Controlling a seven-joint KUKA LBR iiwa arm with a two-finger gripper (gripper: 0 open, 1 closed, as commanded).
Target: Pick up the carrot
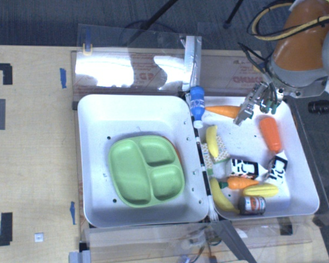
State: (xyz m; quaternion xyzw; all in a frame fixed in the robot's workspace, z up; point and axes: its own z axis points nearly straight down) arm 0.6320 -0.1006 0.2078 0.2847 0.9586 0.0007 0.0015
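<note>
We see the carrot (221,112) lying along the far edge of the right bin (304,163), its tip pointing toward the hand (247,114), which hangs just beside that tip with its fingers apart and nothing between them. Another carrot (242,183) lies near the front, among a yellow banana (211,140), a red-orange pepper (271,134) and a small can (253,204). On the worktop (33,147), the left bin (93,125) holds a green divided plate (147,170).
</note>
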